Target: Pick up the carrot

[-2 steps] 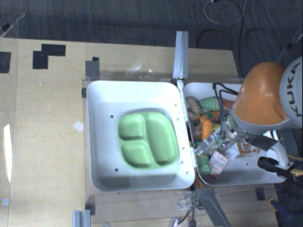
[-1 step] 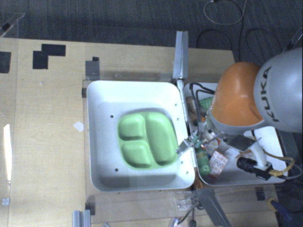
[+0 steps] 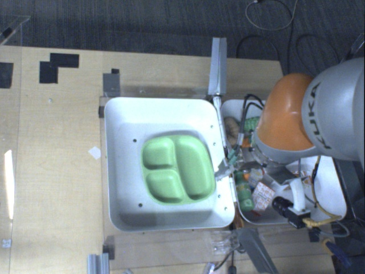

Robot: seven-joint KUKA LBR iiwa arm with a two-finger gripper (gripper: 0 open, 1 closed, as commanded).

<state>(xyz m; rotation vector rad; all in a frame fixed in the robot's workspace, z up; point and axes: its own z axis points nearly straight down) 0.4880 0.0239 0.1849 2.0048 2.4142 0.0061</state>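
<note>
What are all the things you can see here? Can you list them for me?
left bin: one, white, middle of the bench.
divided plate: one, green, three compartments, lying inside the left bin.
right bin: one, white, beside the left bin, mostly covered by the arm.
small items: several, mixed colours with some green, crowded in the right bin under the arm; too hidden to name.
cables: a few, dark, on the grey floor behind the bench.
black marks: a few, on the bench's left side.
arm: one, grey with an orange band, over the right bin.
</note>
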